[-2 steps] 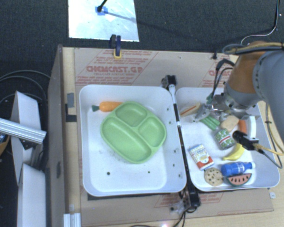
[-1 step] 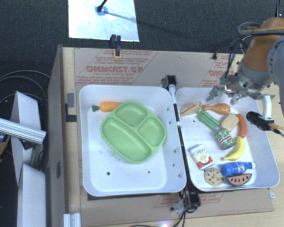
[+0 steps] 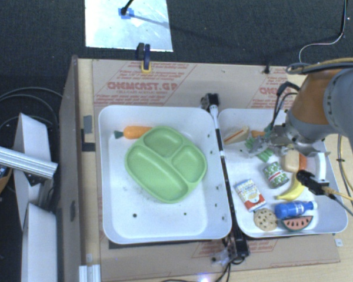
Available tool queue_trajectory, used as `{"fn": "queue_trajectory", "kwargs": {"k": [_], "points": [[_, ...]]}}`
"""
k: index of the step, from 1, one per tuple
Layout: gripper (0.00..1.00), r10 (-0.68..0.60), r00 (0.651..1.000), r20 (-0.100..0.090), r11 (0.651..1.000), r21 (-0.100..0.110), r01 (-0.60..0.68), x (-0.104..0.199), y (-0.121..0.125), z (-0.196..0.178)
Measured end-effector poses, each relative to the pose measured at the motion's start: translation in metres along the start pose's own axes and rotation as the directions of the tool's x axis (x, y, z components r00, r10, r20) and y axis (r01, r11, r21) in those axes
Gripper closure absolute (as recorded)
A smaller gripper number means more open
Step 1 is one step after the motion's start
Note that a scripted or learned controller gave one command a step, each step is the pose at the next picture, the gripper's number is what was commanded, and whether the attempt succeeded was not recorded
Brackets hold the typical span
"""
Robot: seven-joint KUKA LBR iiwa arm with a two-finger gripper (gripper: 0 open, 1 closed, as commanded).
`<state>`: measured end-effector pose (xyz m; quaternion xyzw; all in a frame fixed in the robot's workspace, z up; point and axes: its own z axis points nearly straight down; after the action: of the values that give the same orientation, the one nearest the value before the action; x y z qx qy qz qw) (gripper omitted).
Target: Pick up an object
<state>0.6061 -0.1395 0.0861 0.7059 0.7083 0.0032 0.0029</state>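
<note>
You're looking down from one fixed camera above the table (image 3: 165, 78), tilted at a slant, far enough back to catch both white bins (image 3: 115, 175) and the dark floor (image 3: 35, 28) beyond.

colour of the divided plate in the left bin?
Light green; the divided plate shows plainly in the camera view, lying in the left bin.

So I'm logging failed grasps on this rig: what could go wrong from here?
The right bin is crowded: the banana, blue bottle, cookie and watermelon slice lie almost touching, so a descent there may pinch two or push them apart. The gripper sits low over small items near the sandwich, close to the divider, and could nudge them aside.
</note>
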Motion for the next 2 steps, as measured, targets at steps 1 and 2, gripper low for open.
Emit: {"fn": "queue_trajectory", "kwargs": {"k": [1, 2], "points": [[0.0, 0.002, 1.0, -0.002, 1.0, 0.008, -0.002, -0.002, -0.043, 0.001], [1.0, 0.0, 1.0, 0.0, 1.0, 0.004, 0.0, -0.002, -0.041, -0.01]]}}
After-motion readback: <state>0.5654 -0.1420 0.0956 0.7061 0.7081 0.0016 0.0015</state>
